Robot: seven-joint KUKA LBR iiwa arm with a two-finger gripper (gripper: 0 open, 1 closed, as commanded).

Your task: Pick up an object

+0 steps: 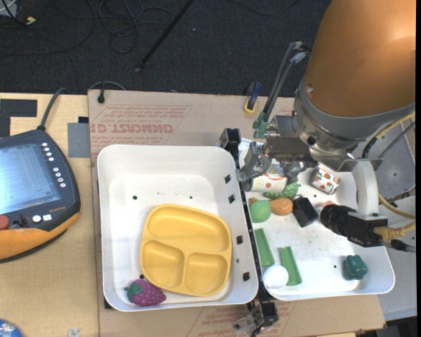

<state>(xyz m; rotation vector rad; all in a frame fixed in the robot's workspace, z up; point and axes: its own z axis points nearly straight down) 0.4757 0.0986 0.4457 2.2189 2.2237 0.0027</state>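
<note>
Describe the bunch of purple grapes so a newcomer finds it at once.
Start at the left white bin, which holds a yellow divided tray. Go to the bin's near left corner, just off the tray's edge: there lie the purple grapes. Nothing else in either bin is purple or knobbly.

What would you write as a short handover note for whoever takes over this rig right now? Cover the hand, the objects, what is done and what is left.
Hand: low over the far left corner of the right bin, above a white spotted cup; nothing seen held.
Right bin: green ball, orange piece, second spotted cup, two green sticks, white ball, dark green piece.
Left bin: yellow divided plate, purple grapes.
Done: approach. Left: grasp and lift an object.
</note>
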